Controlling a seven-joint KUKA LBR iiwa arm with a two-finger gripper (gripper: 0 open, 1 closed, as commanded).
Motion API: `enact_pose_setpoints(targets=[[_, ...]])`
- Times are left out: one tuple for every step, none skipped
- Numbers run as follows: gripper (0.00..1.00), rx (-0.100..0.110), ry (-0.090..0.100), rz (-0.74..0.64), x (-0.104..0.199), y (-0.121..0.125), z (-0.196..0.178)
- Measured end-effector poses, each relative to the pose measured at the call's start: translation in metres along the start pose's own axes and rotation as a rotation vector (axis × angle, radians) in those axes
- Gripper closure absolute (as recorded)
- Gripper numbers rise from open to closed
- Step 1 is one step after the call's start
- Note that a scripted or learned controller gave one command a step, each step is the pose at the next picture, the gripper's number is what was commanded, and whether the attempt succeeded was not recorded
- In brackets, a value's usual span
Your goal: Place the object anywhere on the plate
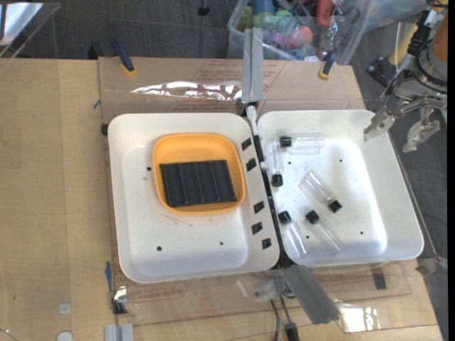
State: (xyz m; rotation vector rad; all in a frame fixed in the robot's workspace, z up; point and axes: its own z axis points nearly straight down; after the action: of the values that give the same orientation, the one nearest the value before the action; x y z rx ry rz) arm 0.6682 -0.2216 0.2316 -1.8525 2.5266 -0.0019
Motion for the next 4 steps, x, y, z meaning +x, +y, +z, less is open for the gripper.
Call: enact_pose_setpoints(targets=[[0.0,0.0,-0.001,-0.317,0.0,0.0,-0.007],[0.0,-0.005,-0.002,-0.626,-0.015,0.005,-0.006],[0.0,-0.003,-0.002,-0.8,-0.01,0.003,-0.022],[0.0,-0.007,-0.002,-0.879,-0.009,0.003,-0.018]])
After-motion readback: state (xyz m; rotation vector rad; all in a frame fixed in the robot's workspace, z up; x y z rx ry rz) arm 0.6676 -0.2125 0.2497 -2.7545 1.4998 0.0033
